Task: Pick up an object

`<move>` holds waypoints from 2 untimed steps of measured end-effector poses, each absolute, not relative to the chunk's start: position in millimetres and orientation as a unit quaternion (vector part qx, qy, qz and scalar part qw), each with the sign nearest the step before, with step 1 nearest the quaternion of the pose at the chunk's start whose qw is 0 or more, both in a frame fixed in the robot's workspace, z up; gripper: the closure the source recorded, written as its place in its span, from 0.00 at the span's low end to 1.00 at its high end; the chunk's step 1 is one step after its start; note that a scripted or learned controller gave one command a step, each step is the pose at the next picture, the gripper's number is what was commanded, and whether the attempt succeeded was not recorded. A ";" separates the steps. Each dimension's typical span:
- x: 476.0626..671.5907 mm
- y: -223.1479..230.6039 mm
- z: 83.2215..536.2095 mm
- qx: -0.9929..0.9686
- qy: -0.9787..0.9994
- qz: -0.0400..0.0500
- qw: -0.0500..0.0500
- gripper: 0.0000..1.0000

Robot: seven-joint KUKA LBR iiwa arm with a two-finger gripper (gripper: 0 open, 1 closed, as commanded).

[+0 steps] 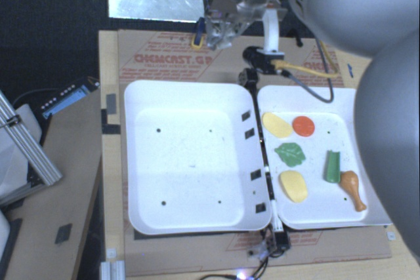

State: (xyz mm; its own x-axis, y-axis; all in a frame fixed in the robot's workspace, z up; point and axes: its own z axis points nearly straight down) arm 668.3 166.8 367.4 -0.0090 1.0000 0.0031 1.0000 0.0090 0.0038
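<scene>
Cardboard-lined counter (164, 52) with two white bins; toy foods — yellow pieces, red disc (303, 126), green leaf, drumstick — clustered in right bin (341, 216), ready for picking; tool (216, 33) raised beyond far edge, grip state unclear.

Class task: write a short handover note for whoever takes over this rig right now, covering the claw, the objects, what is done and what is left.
Claw: raised beyond the bins' far edge, nothing seen in it; open or shut unclear.
Right bin: two yellow pieces, red disc, green leaf, green stick, drumstick.
Done: no pick yet.
Left: pick one object.
</scene>
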 end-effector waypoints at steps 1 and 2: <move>668.9 152.3 373.2 0.707 0.707 0.001 0.001 1.00; 668.2 204.4 392.3 0.704 0.710 0.003 0.000 1.00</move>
State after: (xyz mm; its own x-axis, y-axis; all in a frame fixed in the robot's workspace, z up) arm 668.2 204.4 392.3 -0.0085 1.0000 0.0031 1.0000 0.0085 0.0042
